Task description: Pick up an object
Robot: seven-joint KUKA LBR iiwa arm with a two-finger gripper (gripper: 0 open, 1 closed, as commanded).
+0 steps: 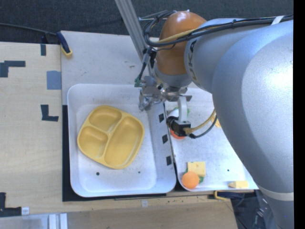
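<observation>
The arm [248,80] sits nearest the camera, a broad grey mass that takes up the right side of the frame, with its orange band at the upper middle above the wrist. It reaches in from the right and bends down over the strip where the two bins meet. The gripper [159,99] hangs below the wrist near the upper middle of the picture, just above the inner wall of the left bin [81,185]. Whether the jaws are wide or narrow I cannot tell, since the wrist hardware hides them from above, and nothing can be seen held in them.

The left bin holds a yellow divided plate [110,136], lying flat at the left middle, its long axis running from upper left to lower right. It lies down and to the left of the gripper, near but apart from it.

The right bin [224,182] is largely covered by the arm. At its lower edge sit a yellow block [196,168] and, touching it below, an orange ball [190,180]; a small yellow piece [238,184] lies further right. A small red-orange thing [177,134] lies just below the gripper, partly behind a black cable fitting, too hidden to name.

By my judgement that small thing is the closest candidate, straight down-frame from the gripper; the plate would need a move leftward.
</observation>
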